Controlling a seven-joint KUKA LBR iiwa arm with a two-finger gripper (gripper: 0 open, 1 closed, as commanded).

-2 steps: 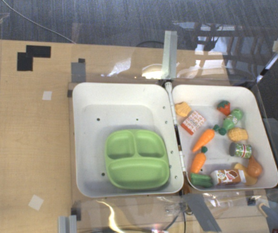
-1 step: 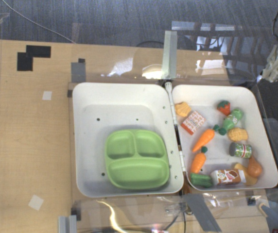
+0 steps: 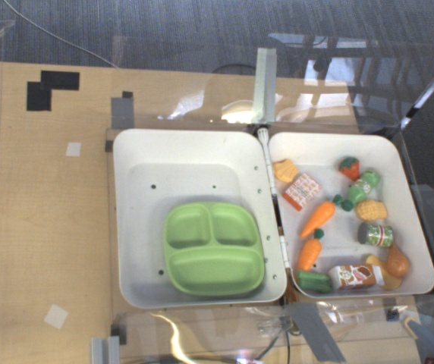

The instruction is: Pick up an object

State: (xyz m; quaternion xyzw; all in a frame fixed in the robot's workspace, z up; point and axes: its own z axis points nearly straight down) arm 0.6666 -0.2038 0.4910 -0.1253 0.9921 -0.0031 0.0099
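We see a green divided plate [image 3: 214, 247] in the left bin [image 3: 137, 165], toy foods in the right bin [image 3: 399, 173], two carrots [image 3: 319, 217] mid-pile, a bottle [image 3: 357, 276] at the front edge.

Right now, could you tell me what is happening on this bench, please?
Nothing is being handled at this moment. The right bin holds a jumble of toy food: two carrots, a small can, a bottle lying on its side, and more. The left bin holds a green divided plate. Every item lies loose in its bin, so no pick has been made yet.
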